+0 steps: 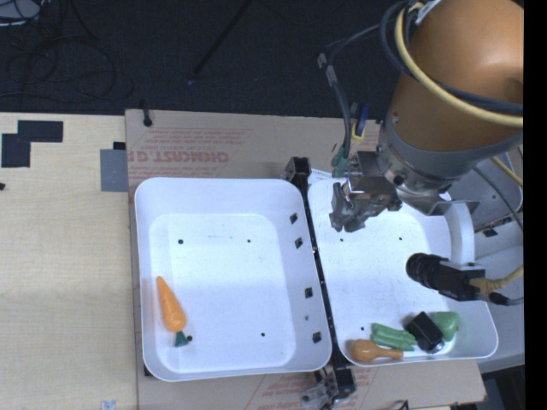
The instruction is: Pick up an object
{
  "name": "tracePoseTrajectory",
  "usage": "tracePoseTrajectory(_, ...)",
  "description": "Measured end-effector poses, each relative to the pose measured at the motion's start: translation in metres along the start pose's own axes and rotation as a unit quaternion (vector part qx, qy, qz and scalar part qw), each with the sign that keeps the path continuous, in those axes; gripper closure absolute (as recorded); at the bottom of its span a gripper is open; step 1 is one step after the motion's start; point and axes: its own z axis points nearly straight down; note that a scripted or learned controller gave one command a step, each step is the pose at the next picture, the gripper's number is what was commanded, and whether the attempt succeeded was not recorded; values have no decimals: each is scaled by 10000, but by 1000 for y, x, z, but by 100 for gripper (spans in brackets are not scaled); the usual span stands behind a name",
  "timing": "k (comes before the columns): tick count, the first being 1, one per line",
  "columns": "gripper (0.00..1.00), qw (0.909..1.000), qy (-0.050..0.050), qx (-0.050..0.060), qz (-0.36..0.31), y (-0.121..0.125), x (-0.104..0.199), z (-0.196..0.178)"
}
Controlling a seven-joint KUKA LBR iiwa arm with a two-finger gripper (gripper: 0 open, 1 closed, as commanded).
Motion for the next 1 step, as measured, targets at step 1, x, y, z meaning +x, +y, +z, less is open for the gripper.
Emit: tracePoseTrajectory(1, 100, 10000, 7, -17, -19, -13, 52, 0)
